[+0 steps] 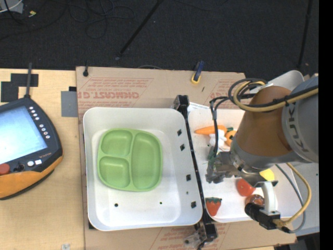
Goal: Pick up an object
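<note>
You've got the gripper (pixel 214 172) hanging low over the right bin (pixel 229 215) where the toys are, strawberry (pixel 213 206) just below it, can't tell its grip state.

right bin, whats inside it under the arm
Showing in the right bin: an orange carrot, a strawberry, a red piece, a yellow piece. The arm covers the bin's middle.

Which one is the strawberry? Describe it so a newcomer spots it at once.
Start at the right white bin, the one the arm reaches over. Go to its near left corner, beside the black divider. The strawberry lies there: small, red, topped with green leaves, apart from the plain red piece further right and the orange carrot at the far side.
</note>
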`<act>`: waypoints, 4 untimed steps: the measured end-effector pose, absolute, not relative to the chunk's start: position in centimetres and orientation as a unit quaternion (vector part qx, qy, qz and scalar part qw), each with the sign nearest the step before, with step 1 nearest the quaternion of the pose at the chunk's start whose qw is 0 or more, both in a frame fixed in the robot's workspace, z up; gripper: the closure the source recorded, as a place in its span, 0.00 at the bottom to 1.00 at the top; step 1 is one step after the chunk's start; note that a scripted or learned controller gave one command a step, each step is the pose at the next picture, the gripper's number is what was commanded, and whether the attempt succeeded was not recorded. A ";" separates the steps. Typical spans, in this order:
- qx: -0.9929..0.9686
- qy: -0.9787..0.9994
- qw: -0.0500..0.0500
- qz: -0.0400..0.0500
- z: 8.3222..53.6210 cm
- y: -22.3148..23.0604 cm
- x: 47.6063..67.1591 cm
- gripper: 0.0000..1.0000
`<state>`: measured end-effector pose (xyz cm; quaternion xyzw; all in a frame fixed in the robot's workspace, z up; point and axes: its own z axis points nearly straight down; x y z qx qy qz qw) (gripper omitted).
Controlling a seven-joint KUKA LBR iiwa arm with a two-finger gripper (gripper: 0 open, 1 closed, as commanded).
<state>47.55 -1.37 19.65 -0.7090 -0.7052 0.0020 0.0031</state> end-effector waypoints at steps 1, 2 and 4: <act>-0.706 -0.708 0.000 0.000 23.9 0.8 47.6 1.00; -0.706 -0.708 -0.003 -0.004 35.2 1.4 47.7 1.00; -0.706 -0.708 -0.004 -0.005 48.3 7.2 47.7 1.00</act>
